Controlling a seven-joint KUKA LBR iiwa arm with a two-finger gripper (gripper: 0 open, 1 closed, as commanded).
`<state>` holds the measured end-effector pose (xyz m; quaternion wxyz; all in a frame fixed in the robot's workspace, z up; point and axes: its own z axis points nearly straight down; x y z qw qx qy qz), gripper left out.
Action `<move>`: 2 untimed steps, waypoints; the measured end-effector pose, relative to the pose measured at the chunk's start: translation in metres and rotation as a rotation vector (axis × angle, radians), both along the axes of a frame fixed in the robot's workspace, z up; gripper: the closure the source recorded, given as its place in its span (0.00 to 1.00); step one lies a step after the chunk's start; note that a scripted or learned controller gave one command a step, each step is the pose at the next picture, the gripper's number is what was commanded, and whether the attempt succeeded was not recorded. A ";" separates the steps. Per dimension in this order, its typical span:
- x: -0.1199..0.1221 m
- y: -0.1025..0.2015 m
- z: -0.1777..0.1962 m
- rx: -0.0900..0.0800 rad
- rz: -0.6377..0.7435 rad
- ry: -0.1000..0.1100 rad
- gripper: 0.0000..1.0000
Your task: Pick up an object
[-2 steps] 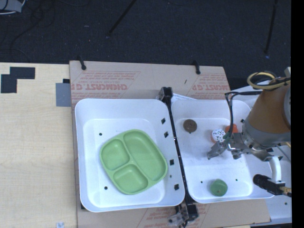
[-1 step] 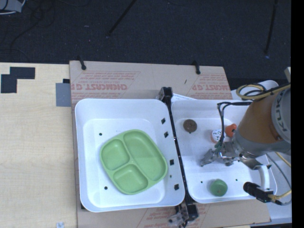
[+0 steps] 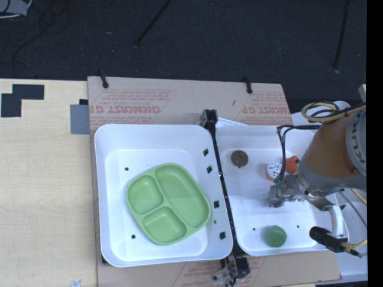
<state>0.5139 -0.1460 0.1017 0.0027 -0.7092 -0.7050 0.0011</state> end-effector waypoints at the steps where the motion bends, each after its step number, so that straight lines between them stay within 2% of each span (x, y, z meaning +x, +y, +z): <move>1: 0.003 -0.003 0.042 -0.002 0.005 -0.006 1.00; 2: 0.000 -0.010 0.103 -0.003 0.007 -0.009 1.00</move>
